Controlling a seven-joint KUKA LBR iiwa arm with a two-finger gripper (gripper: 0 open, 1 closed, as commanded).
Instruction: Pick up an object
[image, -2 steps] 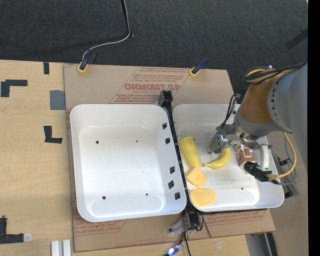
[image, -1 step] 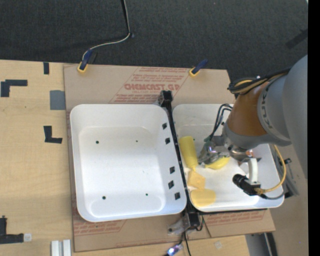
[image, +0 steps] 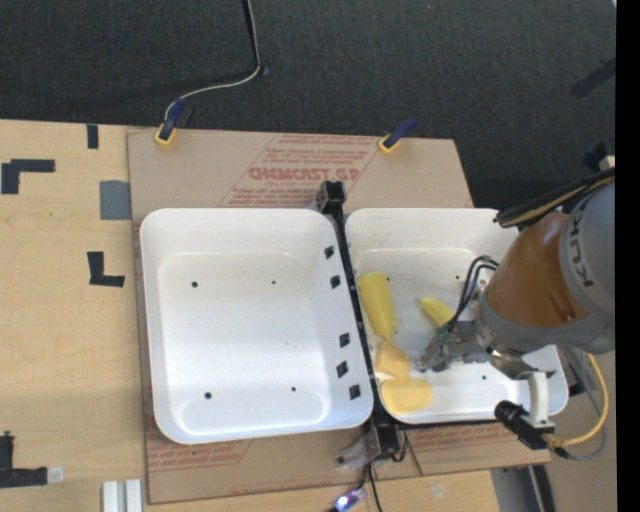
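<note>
Several yellow objects lie in the right bin (image: 420, 235). A long yellow piece (image: 377, 303) lies along the divider. A small yellow piece (image: 435, 311) sits near the bin's middle. Two rounded yellow pieces (image: 400, 382) rest at the front left corner. My gripper (image: 437, 353) reaches down into the right bin, just right of the rounded pieces and below the small piece. The wrist and the orange band (image: 530, 285) cover the bin's right side. Nothing shows between the gripper's tips.
The left bin (image: 240, 320) stands beside the right one, with a black divider strip (image: 342, 300) and clips between them. Both bins rest on a cardboard sheet (image: 300, 170) held by yellow and blue clamps at the back.
</note>
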